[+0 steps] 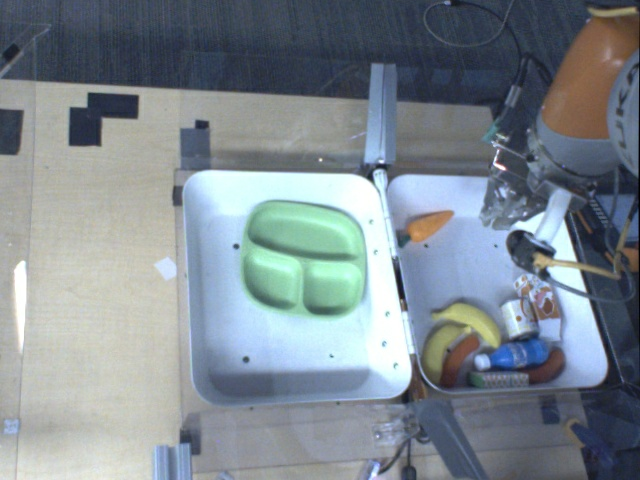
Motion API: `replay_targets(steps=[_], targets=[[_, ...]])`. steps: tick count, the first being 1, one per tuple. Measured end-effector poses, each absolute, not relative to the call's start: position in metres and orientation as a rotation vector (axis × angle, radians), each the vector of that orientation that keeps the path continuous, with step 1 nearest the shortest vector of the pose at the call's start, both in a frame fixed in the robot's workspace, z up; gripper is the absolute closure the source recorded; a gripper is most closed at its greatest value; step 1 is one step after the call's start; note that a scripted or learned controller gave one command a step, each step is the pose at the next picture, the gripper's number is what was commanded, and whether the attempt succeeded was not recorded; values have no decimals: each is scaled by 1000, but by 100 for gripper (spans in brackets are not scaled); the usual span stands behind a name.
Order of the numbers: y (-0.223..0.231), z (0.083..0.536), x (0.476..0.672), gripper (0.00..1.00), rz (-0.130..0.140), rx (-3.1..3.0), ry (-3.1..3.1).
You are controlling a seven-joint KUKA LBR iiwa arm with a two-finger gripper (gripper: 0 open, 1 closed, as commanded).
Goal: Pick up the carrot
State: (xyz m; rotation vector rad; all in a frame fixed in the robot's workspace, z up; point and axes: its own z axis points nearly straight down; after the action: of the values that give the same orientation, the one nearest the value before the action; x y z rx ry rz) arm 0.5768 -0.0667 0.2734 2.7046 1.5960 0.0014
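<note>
The carrot [429, 225] is a small orange wedge with a green tip, lying in the right bin [460, 268] close to its upper left corner, beside the divider. My gripper [503, 206] hangs over the bin's upper right part, well to the right of the carrot and apart from it. The wrist and cables hide the finger gap.
The left bin [215, 298] holds a green three-compartment tray [304, 257]. At the right bin's lower end lie a banana [452, 330], a reddish sausage [459, 360], a blue bottle [512, 356] and a small can [518, 317]. A metal post [379, 118] stands behind the divider.
</note>
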Motion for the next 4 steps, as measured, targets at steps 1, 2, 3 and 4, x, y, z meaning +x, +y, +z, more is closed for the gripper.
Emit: replay_targets(steps=[1,2,3,4], targets=[[-83,228,585,100,1,2917,1166],[-82,239,587,100,4,2909,1181],[-98,251,535,100,3,3089,572],[-97,262,537,100,5,3085,587]])
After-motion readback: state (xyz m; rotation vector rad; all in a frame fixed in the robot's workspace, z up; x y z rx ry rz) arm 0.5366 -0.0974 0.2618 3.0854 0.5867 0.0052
